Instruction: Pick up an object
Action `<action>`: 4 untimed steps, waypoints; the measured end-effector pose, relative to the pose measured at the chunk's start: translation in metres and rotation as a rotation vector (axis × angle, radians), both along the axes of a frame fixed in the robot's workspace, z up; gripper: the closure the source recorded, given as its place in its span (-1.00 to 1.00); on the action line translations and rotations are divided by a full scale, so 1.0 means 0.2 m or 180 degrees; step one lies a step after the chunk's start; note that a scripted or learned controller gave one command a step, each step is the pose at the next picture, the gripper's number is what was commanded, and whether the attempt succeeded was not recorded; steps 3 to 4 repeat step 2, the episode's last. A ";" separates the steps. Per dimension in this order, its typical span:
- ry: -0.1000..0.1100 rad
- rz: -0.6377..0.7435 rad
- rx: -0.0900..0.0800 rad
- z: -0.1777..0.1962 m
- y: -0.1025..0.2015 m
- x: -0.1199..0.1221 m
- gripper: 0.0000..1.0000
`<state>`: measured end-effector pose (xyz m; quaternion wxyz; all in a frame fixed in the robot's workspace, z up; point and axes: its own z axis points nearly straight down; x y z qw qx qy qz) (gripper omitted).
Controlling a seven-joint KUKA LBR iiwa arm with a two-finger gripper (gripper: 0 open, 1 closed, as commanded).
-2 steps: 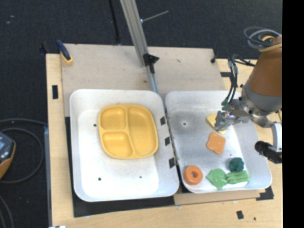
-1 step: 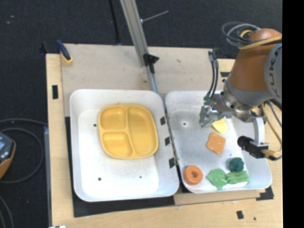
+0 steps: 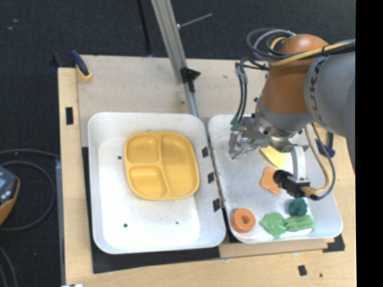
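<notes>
- Camera view: the grey arm (image 3: 326,94) with its orange band reaches in from the right and ends above the near-left part of the right bin (image 3: 248,187).
- The tool (image 3: 236,150) hangs over bare white floor close to that bin's left wall. Whether it is open or closed cannot be told from here, and nothing is seen held in it.
- The things to pick all lie in the right bin. A yellow flat piece (image 3: 272,156) lies just right of the tool, partly under the wrist.
- An orange flat piece (image 3: 269,182) lies just below the yellow one.
- An orange ring (image 3: 243,220) lies near the bin's front rim, well apart from the tool.
- Light green pieces (image 3: 276,223) lie just right of the ring along the front rim, with a dark green lump (image 3: 297,207) touching them from above.
- The left bin (image 3: 108,220) holds a yellow divided plate (image 3: 161,164), lying flat in its upper middle.
- Both bins rest on the pale tabletop (image 3: 131,82).
</notes>
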<state>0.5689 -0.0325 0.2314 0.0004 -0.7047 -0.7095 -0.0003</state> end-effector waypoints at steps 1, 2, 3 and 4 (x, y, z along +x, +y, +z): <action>-0.0006 0.0002 0.0000 -0.03 0.27 0.11 1.00; -0.0008 0.0005 0.0003 -0.04 0.56 0.21 1.00; -0.0008 0.0005 0.0003 -0.04 0.56 0.21 1.00; -0.0008 0.0005 0.0003 -0.04 0.56 0.21 1.00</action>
